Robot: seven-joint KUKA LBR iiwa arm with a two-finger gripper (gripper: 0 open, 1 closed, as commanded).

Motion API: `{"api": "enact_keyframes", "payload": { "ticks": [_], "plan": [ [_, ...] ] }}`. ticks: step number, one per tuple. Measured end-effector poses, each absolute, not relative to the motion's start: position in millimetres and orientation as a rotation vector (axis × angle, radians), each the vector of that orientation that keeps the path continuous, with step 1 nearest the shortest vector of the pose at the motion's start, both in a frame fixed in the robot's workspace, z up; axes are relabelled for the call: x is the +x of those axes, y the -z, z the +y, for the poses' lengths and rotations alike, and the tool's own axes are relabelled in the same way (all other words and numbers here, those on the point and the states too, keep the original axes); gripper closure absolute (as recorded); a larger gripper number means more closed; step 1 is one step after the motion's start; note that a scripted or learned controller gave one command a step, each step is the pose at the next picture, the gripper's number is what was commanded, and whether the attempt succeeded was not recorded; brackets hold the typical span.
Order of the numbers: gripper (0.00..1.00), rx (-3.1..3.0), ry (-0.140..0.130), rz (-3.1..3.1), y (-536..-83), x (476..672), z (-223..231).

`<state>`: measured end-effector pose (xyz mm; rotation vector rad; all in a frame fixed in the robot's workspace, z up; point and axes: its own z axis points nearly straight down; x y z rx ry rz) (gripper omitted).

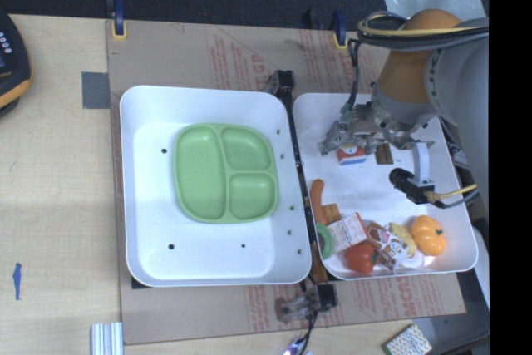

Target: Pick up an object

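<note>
The right bin (455, 262) had bare floor mid-way; toys crowded its near edge. The arm (416, 62) reached down, gripper (353, 137) over a small carton (352, 155), grip unclear.

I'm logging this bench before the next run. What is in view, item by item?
Bins: 2, white, side by side on the bench; left bin, right bin.
Plate: 1, green, three compartments, in the left bin.
Small box: 1, white with red and blue, top of the right bin, under the gripper.
Toy foods: a pile, red, orange, yellow and brown, near edge of the right bin; exact count unclear.
Orange fruit: 1, right end of that pile.
Clamps: 2, blue, far edge of the board.
Arm: 1, grey with orange band, over the right bin.
Gripper: 1, low over the small box.
</note>
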<state>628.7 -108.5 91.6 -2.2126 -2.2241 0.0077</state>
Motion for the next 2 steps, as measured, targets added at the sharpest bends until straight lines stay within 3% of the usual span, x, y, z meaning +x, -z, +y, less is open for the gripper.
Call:
{"api": "enact_keyframes", "payload": {
  "ticks": [1, 2],
  "plan": [
    [1.00, -2.213, -0.008, -2.226, -103, 629.7, -110],
    [1.00, -2.210, 0.010, -2.236, -198, 628.6, -23]
  ]
}}
